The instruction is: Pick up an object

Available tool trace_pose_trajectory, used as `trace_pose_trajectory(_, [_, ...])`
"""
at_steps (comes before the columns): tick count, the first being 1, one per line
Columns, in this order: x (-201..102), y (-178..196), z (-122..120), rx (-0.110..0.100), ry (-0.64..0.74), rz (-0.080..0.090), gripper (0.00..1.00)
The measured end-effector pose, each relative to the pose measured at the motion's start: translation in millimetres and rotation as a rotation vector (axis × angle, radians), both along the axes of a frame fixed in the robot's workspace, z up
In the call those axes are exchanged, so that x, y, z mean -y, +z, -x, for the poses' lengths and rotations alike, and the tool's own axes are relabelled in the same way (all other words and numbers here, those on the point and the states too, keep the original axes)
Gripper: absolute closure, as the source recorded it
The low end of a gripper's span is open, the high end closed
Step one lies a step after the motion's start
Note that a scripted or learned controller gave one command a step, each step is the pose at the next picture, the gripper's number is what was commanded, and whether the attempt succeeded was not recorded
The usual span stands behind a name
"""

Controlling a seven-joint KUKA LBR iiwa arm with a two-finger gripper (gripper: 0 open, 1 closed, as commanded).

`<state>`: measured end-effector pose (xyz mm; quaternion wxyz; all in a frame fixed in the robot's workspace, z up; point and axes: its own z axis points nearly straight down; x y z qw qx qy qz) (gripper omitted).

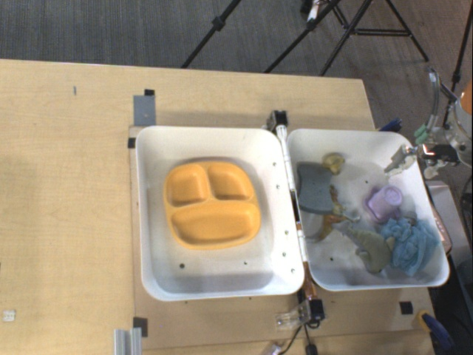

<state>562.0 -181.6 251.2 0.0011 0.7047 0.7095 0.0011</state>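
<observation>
Two bins sit on the tabletop (pixel 66 198). Our gripper (pixel 405 159) hovers at the right bin's (pixel 369 143) upper right corner, grasping nothing; whether released or clenched, we cannot tell. Cup (pixel 385 202), cloth (pixel 410 242) lie untouched; picking remains.

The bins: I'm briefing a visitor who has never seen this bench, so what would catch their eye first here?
First the orange tray, a three-part dish lying alone in the left bin. Next the right bin, a clutter of small things: a grey pad, a purple cup and a blue cloth. The gripper hangs over that bin's far right corner.
</observation>
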Motion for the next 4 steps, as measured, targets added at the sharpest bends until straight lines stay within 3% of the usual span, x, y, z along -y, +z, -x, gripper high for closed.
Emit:
trace_pose_trajectory(1, [21.9,-154.8,12.4,0.004,0.111,0.001,0.00])
trace_pose_trajectory(2, [24.1,-161.7,-1.5,0.007,0.141,0.002,0.00])
trace_pose_trajectory(3, [25.4,-161.1,63.6,0.010,0.247,0.006,0.00])
trace_pose_trajectory(4, [-17.4,-160.7,69.1,0.015,0.148,0.006,0.00])
